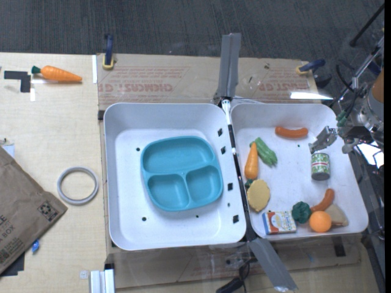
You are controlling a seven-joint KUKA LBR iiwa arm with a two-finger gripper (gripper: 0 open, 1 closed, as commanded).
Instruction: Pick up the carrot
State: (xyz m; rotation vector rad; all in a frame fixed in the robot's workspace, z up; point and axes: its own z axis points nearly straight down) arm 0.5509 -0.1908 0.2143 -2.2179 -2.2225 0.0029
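White plastic bins sit side by side on my bench, and brown cardboard (183, 78) lies flat behind them, printed with red lettering I cannot read with confidence. At the near left, a brown box (21, 215) shows part of the word "BOX" along its edge. In the right bin (287, 119), a small carton (280, 222) has a red and white printed face, and a small can (320, 166) carries a green and white label, both too small to read.

I see the gripper (324, 138) at the right bin's far right side, hanging just above the can. Its metal fingers look slightly parted with nothing between them, though the view is too coarse for me to be sure.

My target, the carrot (251, 161), lies in the right bin close to its left wall, pointing far to near, just beside a green vegetable (266, 152). Bare white floor lies between the carrot and the can, giving open room. Near the carrot's near end sits a tan round item (258, 195). A second carrot (57, 74) rests on the table at far left. The left bin (122, 127) holds a blue divided tray (182, 173).
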